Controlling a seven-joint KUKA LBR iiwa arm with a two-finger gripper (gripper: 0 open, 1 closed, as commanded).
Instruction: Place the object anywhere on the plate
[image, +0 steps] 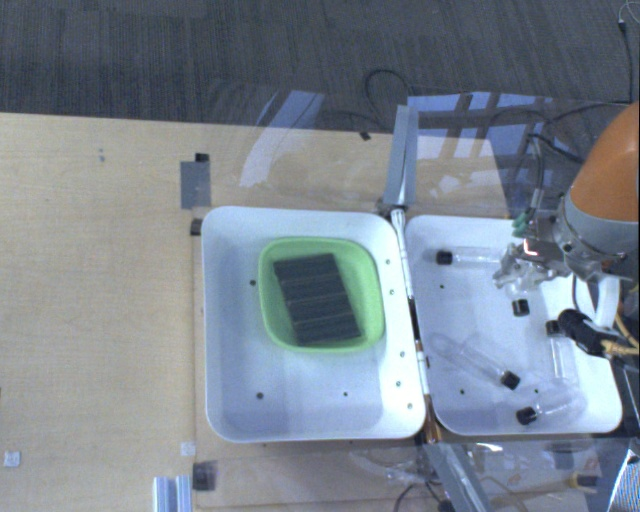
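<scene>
Pale wooden surface (90, 300) carries two shallow white bins side by side. Left white bin (230, 400) holds a square lime-green plastic plate (372, 300) with raised rim, sitting toward the bin's far half. A dark grey ribbed rectangular block (316, 298) lies on the plate, tilted slightly off the plate's edges, fully inside the rim.

Right white bin (450, 400) holds several clear plastic tubes with black caps. One tube (462, 258) lies near the far left corner, cap to the left. Another tube (480, 362) lies slantwise toward the near middle, cap at its right end. A third tube (548, 408) lies at the near right. A small black cap (520, 307) sits apart, mid-bin.

Grey arm with orange band (605, 190) reaches in from the right, over the far right part of the right bin. The claw (522, 268) hangs above that bin; cannot tell its state, detail too small and cluttered.
</scene>
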